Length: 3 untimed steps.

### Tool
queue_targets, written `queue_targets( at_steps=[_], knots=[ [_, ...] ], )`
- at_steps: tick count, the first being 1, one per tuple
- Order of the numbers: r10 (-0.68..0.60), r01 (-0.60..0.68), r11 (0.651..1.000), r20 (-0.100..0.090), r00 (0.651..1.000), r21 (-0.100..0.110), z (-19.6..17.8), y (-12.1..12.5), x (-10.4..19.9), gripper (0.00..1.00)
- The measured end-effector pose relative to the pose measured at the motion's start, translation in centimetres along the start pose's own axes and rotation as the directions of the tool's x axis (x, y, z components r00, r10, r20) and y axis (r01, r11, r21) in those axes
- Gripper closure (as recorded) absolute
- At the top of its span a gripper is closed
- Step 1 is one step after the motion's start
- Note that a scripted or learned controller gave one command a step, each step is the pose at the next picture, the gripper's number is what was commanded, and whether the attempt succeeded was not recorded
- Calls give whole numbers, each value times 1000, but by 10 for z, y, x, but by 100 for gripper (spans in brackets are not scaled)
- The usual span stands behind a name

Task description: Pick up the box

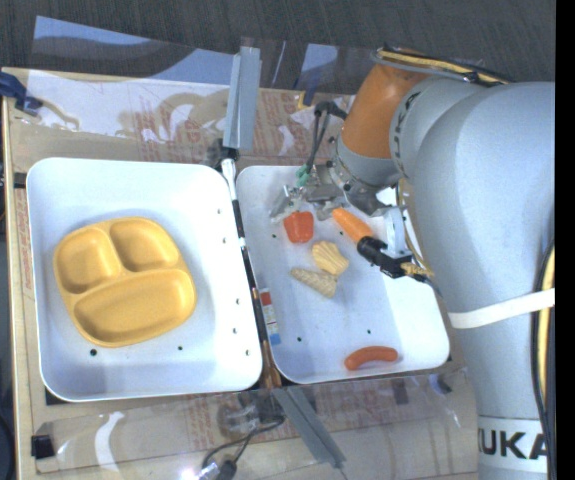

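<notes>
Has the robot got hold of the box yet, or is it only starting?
Nothing looks finished: the small red box lies on the floor of the right bin. In hand: the gripper is down in that bin, right beside the box. Left to do: close on it and lift it clear.

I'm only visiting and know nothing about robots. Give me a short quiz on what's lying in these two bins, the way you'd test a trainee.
1. True or false: the yellow three-compartment plastic plate lies in the right white bin.
2. Which lies nearest that bin's edge at the bottom of the view?
A) small red-orange block
B) red sausage-shaped toy
C) orange carrot-shaped toy
3. Fill in: the robot's hand hovers over the ___ bin.

Key: 1 false; 2 B; 3 right.
</notes>
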<state>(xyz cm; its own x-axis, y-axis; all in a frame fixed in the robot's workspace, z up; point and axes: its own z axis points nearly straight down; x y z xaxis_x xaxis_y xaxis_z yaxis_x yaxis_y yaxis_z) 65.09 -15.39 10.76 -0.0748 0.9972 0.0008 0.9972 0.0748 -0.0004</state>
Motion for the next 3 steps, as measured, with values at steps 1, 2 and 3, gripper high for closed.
queue_targets(
  at_steps=[1,2,3],
  knots=[
    [165,-165,986,1,986,3,16,-82,-1,0],
    [182,-182,983,-1,983,1,-32,-41,-17,0],
    [-54,54,999,1,999,0,16,-1,-42,0]
  ],
)
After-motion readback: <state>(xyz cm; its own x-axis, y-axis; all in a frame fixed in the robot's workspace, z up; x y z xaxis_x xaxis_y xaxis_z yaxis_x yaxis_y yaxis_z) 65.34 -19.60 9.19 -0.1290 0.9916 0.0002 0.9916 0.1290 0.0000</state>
